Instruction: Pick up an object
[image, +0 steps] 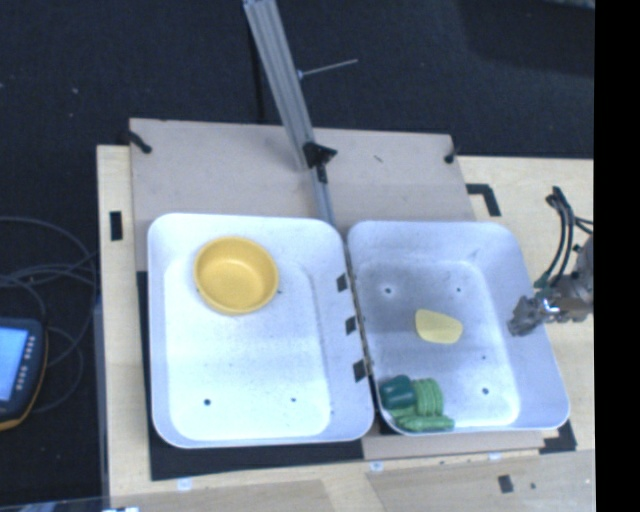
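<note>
Your gripper (528, 318) sat at the right-hand rim of the right bin (500, 250), at about three o'clock from that bin's middle, with only the grey wrist end and some dark cables above it in view. You could not tell from this angle how it was set; the tip was small and blurred against the bin's white wall. Nothing was visibly caught in it.

Inside the right bin, the pale yellow piece (438, 326) lay near the middle of the floor, flat, on its own. From the gripper it was at nine o'clock, apart from it, with bare bin floor between the two. At about seven o'clock from the yellow piece, down in the bin's near left corner, you had a cluster of green objects (416, 402): a darker teal block at its upper left, a lighter ribbed green part beside it, and a long green strip along the bottom edge. They touched one another, and how many separate things they were could not be told.

The left bin (250, 400) held a yellow bowl (236, 274), upright, open side up, at about eleven o'clock from that bin's middle. The two bins met edge to edge along the centre line, where small dark clips showed. A slanted metal rail (285, 90) ran up toward twelve o'clock from behind the bins, and a handheld screen (18, 365) lay off the bench at nine o'clock.
</note>
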